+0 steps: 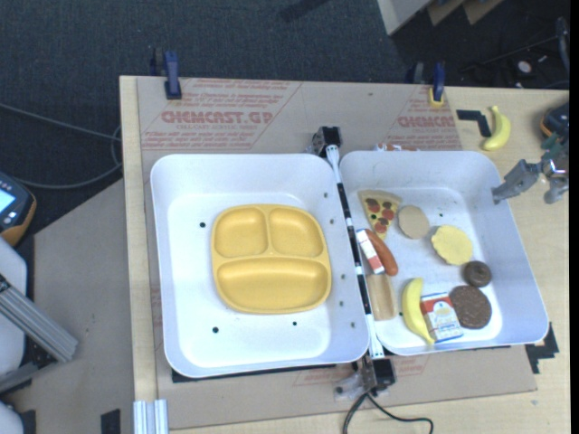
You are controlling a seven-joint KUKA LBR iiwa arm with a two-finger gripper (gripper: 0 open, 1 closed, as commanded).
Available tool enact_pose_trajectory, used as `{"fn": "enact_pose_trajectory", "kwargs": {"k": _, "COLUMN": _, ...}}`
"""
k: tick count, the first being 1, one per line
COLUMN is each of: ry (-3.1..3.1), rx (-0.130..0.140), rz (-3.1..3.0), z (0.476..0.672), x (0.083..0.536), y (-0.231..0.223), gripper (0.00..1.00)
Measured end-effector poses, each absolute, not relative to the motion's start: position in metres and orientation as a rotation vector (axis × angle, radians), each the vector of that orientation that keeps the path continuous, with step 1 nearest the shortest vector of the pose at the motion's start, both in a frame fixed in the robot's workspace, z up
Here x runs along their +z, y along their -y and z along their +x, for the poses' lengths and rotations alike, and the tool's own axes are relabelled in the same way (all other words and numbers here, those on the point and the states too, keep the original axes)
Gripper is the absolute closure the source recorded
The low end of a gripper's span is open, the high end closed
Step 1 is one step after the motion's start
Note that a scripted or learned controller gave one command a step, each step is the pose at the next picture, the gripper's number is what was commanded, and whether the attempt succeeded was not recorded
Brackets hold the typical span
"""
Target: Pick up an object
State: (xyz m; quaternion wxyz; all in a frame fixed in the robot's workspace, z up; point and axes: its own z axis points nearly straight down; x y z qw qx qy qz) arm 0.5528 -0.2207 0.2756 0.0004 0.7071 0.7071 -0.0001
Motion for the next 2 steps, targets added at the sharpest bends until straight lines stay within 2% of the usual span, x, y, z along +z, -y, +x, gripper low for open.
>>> {"fn": "enact_pose_trajectory", "kwargs": {"k": 1, "ry": -2.235, "rx": -0.008, "rz": 2.227, "z": 0.582, "x": 0.098, "y": 0.182, "gripper": 0.00}}
{"fn": "enact_pose_trajectory", "kwargs": {"k": 2, "ry": -2.224, "rx": -0.003, "rz": 2.226, "z": 0.562, "x": 0.083, "y": 0.174, "gripper": 0.00}}
